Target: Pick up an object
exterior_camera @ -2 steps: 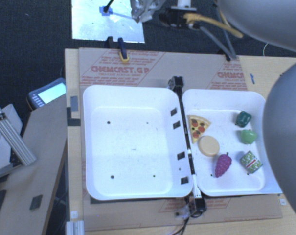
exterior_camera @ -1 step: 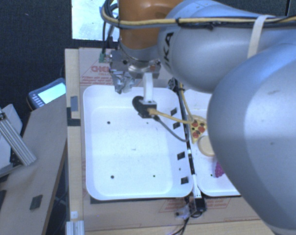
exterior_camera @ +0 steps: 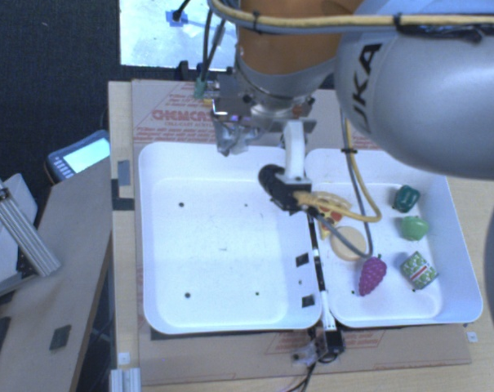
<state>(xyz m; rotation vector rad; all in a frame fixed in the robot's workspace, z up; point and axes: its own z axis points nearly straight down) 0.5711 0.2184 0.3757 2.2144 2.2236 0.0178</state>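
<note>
Two bins share the table. The gripper hangs at the left bin's far rim (opening: cannot tell). The purple berry lies in the right bin, toward the table's near edge. It is probably light and knobbly; grasp across its middle.

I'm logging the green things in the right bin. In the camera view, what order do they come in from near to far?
Patterned green block → light green piece → dark green piece.
</note>
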